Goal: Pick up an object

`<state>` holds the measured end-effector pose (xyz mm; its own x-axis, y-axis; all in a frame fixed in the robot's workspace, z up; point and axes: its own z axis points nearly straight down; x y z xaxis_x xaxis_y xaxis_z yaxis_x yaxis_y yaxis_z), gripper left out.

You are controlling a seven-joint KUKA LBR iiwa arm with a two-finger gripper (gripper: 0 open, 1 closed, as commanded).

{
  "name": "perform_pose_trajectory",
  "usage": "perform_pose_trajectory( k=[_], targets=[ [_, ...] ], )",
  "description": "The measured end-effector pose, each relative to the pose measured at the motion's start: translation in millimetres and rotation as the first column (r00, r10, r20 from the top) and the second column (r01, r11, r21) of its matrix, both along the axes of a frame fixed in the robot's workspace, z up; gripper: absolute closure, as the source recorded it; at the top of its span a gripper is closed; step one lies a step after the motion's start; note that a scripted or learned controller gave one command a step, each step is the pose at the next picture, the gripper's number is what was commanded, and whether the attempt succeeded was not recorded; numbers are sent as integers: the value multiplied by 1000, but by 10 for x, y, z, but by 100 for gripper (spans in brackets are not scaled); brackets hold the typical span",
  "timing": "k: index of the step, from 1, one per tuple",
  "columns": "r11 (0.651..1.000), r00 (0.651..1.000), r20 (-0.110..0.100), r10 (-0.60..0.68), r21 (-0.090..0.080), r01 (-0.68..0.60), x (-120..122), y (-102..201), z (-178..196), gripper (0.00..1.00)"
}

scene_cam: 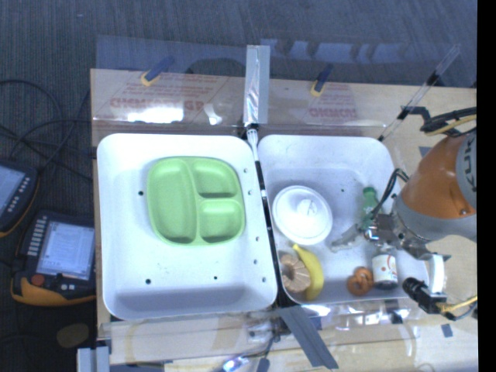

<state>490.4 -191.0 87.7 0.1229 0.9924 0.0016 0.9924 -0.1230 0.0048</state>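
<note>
In the right bin, the white bowl serves as the reference: the banana lies just below it, the small can sits well to its lower right beneath the claw, whose open-or-closed state cannot be determined.

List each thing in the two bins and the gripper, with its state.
green divided plate: flat in the left bin, nothing on it
white bowl: upright, right bin
banana: lying by the bin's near wall
gripper: low over the right bin, nothing visibly held
</note>
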Motion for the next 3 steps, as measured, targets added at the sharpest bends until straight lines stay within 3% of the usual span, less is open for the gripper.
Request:
perform_pose_trajectory(
  k=[1,2,3],
  targets=[
    [998,998,4,-69,-7,69,540,300,4,0],
    [999,999,10,40,-9,-40,224,642,13,0],
    [996,996,12,92,-11,-92,66,921,15,0]
  ],
)
